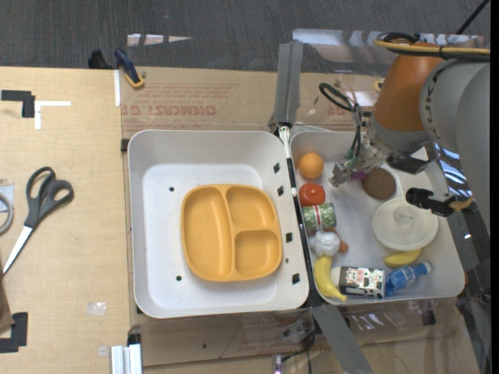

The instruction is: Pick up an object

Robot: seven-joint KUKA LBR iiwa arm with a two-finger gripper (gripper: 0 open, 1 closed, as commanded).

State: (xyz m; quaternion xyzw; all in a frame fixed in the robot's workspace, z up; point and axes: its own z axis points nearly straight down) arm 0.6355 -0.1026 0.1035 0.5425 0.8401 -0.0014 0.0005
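Observation:
The right bin [366, 142] holds several items: an orange [310, 164], a red tomato-like ball [312, 193], a green can [318, 217], a white bulb [326, 245], a banana [327, 280], a small printed box [362, 280], a blue bottle [407, 274], a white round lid [404, 224] and a brown round object [380, 183]. My gripper [348, 170] hangs low over the bin's back part, between the orange and the brown object. A small purple item [359, 174] lies right at its tip. The wrist hides the bin's back right corner.
The left bin [156, 209] holds a yellow divided plate [231, 231]. Scissors [37, 201] lie on the wooden bench at the far left. A second yellow piece [402, 258] lies beside the white lid. A black part [425, 199] juts from the arm over the bin's right side.

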